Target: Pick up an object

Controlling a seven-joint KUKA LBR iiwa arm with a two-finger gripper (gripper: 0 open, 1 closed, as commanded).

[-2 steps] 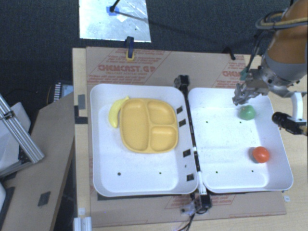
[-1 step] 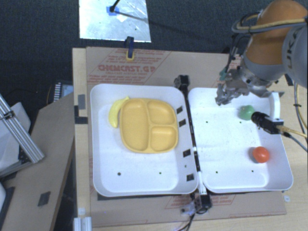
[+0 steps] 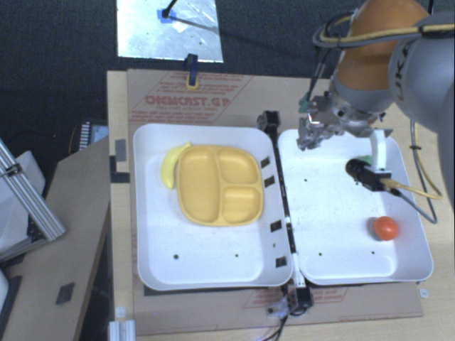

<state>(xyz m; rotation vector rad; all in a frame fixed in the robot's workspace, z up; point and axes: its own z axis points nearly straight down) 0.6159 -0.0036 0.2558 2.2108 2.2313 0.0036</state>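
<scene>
A small orange-red ball [image 3: 384, 228] lies near the right side of the right bin [image 3: 334, 261]. In the left bin [image 3: 213, 272] rests a yellow divided tray [image 3: 218, 185] with a yellow banana-like piece [image 3: 169, 163] poking out from under its left edge. My gripper [image 3: 311, 139] hangs over the back left part of the right bin, well away from the ball, with nothing visible between its fingers. A green bit [image 3: 364, 160] peeks out beside the arm's black and white fitting.
A black cylinder with a yellow cable [image 3: 366, 175] hangs from the arm over the right bin. A black divider [image 3: 279, 190] runs between the bins. Cardboard [image 3: 192, 98] lies beneath both, and a shiny sheet [image 3: 168, 18] sits at the back.
</scene>
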